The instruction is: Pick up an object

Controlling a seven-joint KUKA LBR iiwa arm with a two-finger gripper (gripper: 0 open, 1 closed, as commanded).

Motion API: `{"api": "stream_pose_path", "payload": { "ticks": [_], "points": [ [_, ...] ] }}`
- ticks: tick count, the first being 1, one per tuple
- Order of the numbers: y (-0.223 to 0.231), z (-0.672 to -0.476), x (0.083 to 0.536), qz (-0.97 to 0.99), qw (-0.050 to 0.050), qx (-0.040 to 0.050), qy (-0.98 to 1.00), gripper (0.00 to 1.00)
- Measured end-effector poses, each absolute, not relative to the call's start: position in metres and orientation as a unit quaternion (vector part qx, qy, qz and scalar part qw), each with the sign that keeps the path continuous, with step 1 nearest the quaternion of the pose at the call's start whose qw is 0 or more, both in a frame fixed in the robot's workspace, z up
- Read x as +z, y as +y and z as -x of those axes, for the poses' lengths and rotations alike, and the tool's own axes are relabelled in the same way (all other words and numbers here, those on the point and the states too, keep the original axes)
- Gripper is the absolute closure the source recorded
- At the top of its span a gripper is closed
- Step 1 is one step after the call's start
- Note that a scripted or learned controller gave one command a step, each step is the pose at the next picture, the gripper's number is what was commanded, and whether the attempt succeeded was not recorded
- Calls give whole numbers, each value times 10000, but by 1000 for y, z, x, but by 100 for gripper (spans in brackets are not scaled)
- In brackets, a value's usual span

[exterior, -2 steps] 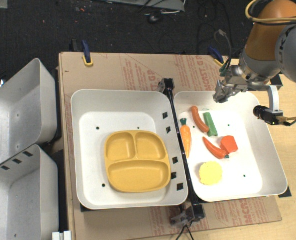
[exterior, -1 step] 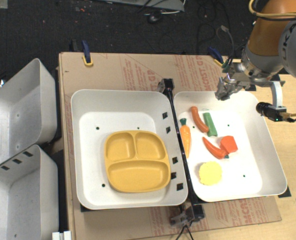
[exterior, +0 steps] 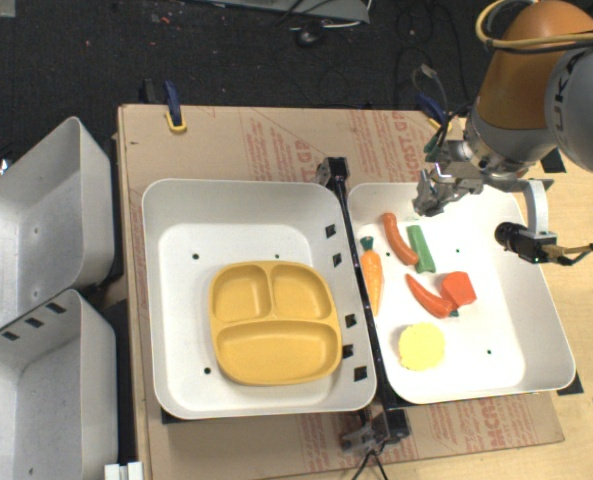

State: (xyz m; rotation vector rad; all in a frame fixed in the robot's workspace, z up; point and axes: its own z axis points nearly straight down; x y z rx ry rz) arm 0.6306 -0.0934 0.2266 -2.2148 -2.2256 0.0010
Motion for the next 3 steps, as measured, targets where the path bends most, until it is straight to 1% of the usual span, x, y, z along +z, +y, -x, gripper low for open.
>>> {"api": "stream_pose_path", "payload": {
  "ticks": [1, 2, 3],
  "points": [
    [-46, -612, 218, 7048, 15, 3, -7094, 100],
    [13, -587, 219, 7043, 19, 3, -7099, 100],
    [54, -560, 231, 7045, 15, 2, -7097, 100]
  ]
}}
